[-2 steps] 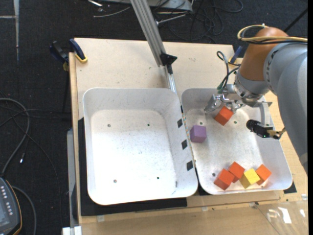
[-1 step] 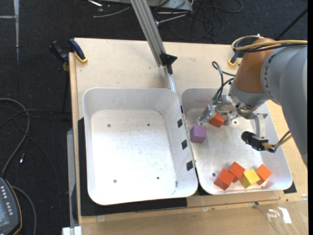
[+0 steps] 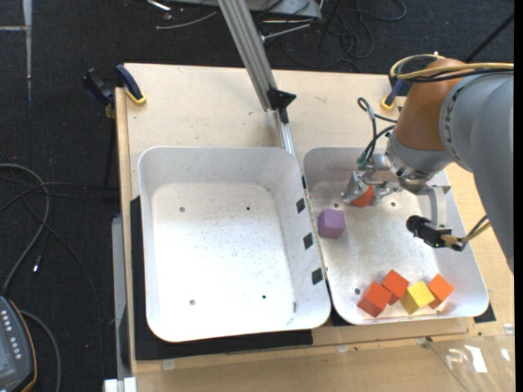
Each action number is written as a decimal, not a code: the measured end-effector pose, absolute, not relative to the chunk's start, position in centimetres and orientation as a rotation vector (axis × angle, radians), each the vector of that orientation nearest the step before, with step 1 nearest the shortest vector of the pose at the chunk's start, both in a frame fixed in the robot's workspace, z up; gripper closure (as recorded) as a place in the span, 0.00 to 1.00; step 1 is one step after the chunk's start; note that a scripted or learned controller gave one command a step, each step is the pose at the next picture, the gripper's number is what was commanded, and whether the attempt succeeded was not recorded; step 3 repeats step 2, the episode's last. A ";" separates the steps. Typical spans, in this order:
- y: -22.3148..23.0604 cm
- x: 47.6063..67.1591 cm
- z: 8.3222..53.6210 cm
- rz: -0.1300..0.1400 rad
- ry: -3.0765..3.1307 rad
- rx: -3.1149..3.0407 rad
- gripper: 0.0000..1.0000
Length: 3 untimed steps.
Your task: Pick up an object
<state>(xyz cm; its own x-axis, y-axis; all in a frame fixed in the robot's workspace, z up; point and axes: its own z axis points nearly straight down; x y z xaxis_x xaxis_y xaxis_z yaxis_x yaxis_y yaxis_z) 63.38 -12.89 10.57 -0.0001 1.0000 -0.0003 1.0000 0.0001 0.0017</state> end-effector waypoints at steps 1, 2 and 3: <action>-1.3 61.5 19.9 0.011 2.232 2.209 1.00; 4.9 57.6 24.2 0.006 2.234 2.211 1.00; 4.9 57.6 24.2 0.006 2.234 2.211 1.00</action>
